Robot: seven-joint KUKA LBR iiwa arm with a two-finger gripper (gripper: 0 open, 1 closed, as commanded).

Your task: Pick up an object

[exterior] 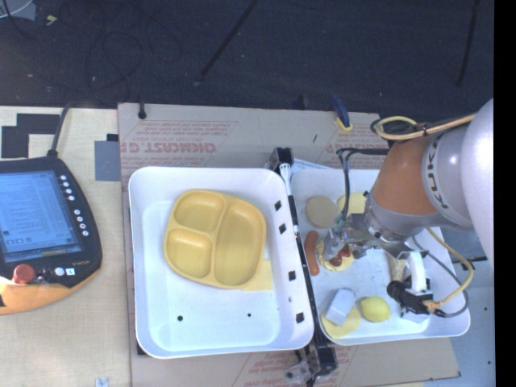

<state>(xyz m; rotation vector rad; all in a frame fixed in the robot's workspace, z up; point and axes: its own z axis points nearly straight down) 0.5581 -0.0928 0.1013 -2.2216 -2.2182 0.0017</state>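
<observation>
- We see the arm (419,184) reaching in from the right, its gripper (345,244) low over the right bin (451,317), in among a cluster of small items.
- We cannot tell whether the jaws are released or clenched; the wrist and cables hide them, and no item visibly sits between them.
- The candidates for picking all lie in the right bin: a sausage (311,252) near the left wall, a small red and yellow piece (335,256) just beside the gripper, a tan disc (322,211) toward the far side, a grey block (340,303) resting on a yellow disc (342,319), and a lemon (374,309) near the front.
- The left bin (157,313) holds a yellow divided plate (215,237), well apart from the gripper.
- A tablet-like pendant (40,220) rests on the tabletop (81,329) at the far left.
- We judge the task to be at the grasp attempt: the approach looks done, while nothing is seen lifted clear.
- What remains, as we read it, is a firm closure on one item, likely the red and yellow piece, and a lift off the bin floor.
</observation>
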